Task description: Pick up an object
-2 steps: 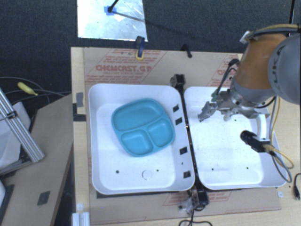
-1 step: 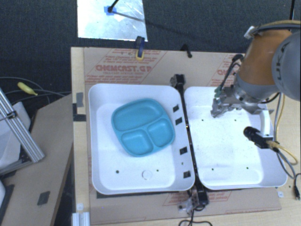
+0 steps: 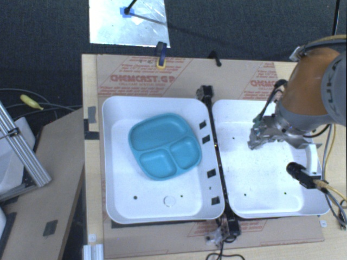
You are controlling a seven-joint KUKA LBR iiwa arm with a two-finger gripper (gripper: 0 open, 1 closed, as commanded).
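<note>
Your grey two-finger gripper [image 3: 259,135] hangs low over the right shallow white bin [image 3: 271,199].
You cannot tell its opening; the arm's orange band [image 3: 306,88] hides much. The blue three-compartment plastic plate [image 3: 164,145] lies in the left white bin [image 3: 116,145], well apart.

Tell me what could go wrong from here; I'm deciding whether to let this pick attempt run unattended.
1. The gripper sits over the right bin, while the blue divided plate lies in the left bin; closing here would likely grasp nothing.
2. The plate is wide, flat and shallow, so a two-finger grasp may slip off its rim.
3. Crossing over, the arm could catch the raised divider between the bins.
</note>
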